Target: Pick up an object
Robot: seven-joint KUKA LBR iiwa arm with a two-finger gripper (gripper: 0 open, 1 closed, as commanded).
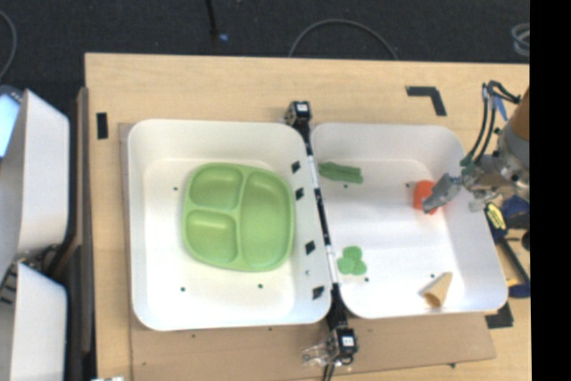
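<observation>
The orange piece (422,194) lies in the right bin (393,138), close to its right wall, and I take it for the thing I am after, since my gripper (443,189) sits right against it. My grey finger (439,195) slants down across its right side, touching or just beside it; whether the piece is truly between my fingers, and how far they stand apart, I cannot tell from this angle, so I will not claim a hold. My arm (513,147) reaches in over the bin's right wall, which is why the gripper comes at the piece from that side and not from above its middle.

Working outward from the orange piece: a flat green strip (340,172) lies to its left, near the divider (314,201) between the bins, well apart from me. A small green clover-like shape (351,260) lies below and left of it, also by the divider. A tan cone (437,288) rests below the piece, near the bin's lower edge. None of them crowds the orange piece. The nearest obstruction, I judge, is the bin's right wall, which leaves my fingers little room on that side. Beyond the divider, the left bin (161,299) holds a green sectioned plate (239,216), far from my work.
</observation>
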